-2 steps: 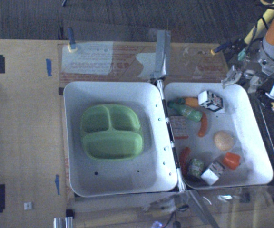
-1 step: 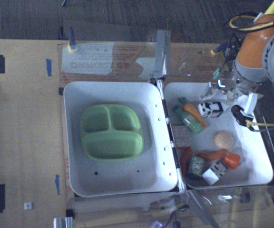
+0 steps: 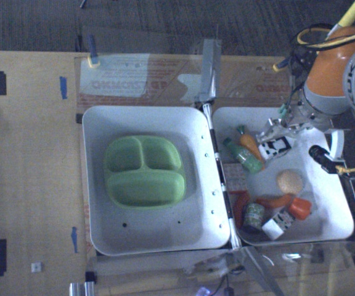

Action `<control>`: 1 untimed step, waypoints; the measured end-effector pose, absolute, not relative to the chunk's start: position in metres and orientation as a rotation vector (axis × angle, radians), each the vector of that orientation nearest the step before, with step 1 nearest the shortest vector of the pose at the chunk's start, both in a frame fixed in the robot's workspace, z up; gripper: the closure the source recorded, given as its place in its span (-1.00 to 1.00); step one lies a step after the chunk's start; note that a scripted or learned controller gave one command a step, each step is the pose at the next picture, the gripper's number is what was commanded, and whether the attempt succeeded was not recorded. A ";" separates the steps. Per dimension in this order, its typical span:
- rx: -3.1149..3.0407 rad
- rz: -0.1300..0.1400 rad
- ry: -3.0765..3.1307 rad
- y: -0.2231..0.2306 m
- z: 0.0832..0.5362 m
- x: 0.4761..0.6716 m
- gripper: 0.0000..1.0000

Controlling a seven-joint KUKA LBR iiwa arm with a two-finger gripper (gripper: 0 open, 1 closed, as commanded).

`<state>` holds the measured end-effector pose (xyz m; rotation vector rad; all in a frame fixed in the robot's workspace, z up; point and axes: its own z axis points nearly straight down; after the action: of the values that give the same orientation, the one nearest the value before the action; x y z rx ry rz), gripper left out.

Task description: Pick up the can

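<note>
The can [image 3: 254,215] lies in the right bin [image 3: 331,227], near that bin's front left corner, well below and a little left of the pincer [image 3: 275,130].

Furthest left of the pincer is the bare wooden surface [image 3: 29,165], with blue tape marks on it. Next comes the left bin [image 3: 97,227], well to the pincer's left, holding a green divided tray [image 3: 145,171] that sits flat near its middle.

In the right bin, a green bottle [image 3: 243,156] lies tilted just below and left of the pincer, with a carrot [image 3: 251,145] beside it, closer still to the pincer. A black-and-white card [image 3: 277,147] lies just beneath the pincer (whether they touch I cannot tell). Below the pincer, further down, a round tan bun [image 3: 290,181] rests on the bin floor. Lower again is a cluster: the can stands at its left, a white block [image 3: 272,228] just right of the can, a red pepper [image 3: 276,200] above both, and an orange-red piece [image 3: 301,208] at the right end.

The pincer hangs low over the upper part of the right bin, its metal tips pointing left; nothing shows between them, and I cannot tell whether they are spread or closed. The arm [image 3: 331,73], with its orange band, rises to the pincer's upper right.
</note>
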<state>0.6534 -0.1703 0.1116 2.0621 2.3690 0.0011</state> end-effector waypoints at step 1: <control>2.059 0.004 2.366 -0.170 0.123 0.655 1.00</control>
<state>0.6549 -0.1701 0.1232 2.0590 2.3656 0.0045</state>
